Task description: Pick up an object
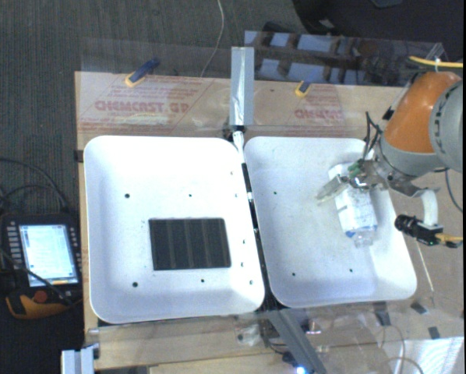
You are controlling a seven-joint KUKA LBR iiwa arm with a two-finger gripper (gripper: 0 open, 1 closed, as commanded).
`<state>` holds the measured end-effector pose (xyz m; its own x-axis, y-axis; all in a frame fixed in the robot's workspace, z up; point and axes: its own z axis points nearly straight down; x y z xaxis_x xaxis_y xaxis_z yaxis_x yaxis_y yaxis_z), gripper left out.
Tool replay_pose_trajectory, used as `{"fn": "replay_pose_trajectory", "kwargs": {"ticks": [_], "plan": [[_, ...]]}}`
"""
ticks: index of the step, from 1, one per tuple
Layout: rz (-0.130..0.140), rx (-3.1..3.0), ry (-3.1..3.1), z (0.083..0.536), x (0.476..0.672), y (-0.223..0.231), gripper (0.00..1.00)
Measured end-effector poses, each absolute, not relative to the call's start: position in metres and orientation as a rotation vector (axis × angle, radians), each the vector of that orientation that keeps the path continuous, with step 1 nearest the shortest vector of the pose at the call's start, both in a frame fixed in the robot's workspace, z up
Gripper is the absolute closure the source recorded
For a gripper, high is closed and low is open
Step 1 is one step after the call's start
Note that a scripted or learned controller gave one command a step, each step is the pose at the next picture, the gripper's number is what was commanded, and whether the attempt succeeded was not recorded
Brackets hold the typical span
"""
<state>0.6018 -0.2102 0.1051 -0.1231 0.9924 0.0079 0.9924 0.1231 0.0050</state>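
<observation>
Lying right: perhaps one clear bottle (355,211)

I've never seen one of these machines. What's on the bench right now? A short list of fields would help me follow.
left bin: holds a dark ribbed rectangular pad, lying flat toward its near side
right bin: holds a clear plastic bottle, lying on its side near the far right
arm: grey with an orange band, reaching in from the right
gripper: low over the bottle's upper end
hold: cannot tell whether the bottle is gripped
beside the bench: a handheld screen on the floor at left
</observation>
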Motion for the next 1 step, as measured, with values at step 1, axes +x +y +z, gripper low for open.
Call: {"fn": "replay_pose_trajectory", "kwargs": {"ticks": [1], "plan": [[0.001,-2.065,-2.368,0.1688,0.6455,-0.1390,1.00]]}}
